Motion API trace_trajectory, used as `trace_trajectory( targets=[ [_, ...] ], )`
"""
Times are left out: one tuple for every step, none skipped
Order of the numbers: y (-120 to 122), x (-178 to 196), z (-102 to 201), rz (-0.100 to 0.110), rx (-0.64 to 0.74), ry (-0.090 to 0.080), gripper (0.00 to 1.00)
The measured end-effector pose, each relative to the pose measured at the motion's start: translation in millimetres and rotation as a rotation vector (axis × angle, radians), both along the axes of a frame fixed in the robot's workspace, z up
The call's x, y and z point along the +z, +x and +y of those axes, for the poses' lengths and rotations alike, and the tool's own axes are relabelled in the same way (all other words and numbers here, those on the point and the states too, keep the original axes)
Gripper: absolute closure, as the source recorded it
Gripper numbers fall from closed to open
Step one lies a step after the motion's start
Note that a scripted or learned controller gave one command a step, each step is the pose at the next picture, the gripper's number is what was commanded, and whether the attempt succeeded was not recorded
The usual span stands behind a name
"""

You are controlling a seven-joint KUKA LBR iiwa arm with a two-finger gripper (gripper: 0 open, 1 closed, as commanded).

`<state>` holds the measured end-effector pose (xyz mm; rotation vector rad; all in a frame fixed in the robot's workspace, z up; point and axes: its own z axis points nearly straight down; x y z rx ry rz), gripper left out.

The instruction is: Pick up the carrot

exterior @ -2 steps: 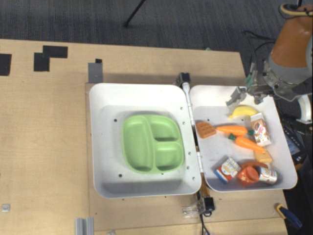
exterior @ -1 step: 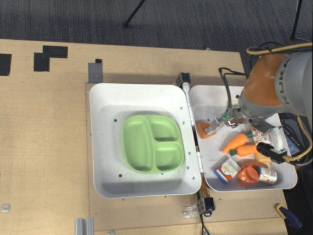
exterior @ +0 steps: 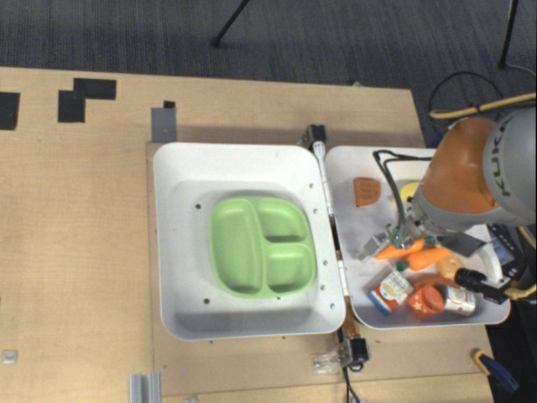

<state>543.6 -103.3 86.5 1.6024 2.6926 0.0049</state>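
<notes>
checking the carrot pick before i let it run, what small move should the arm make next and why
Probably a short straight lift. The gripper sits low in the right bin right at the carrot, in a clutter of toy food. Whether it has the carrot can't be told here, so a small rise would show it.

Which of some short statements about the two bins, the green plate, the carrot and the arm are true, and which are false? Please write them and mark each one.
1. The green plate lies in the left bin. True.
2. The carrot lies on the green plate. False: it lies in the right bin, among other small items.
3. The arm is over the right bin. True.
4. The green plate has a single undivided compartment. False: ridges divide it into three compartments.
5. The gripper is above the left bin. False: it is down in the right bin, right beside the carrot.
</notes>
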Motion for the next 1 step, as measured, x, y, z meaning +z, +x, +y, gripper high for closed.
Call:
trace_trajectory(
  targets=[
    [-32.7, 0.6, 10.9, -0.004, 0.178, -0.003, 0.0]
  ],
)
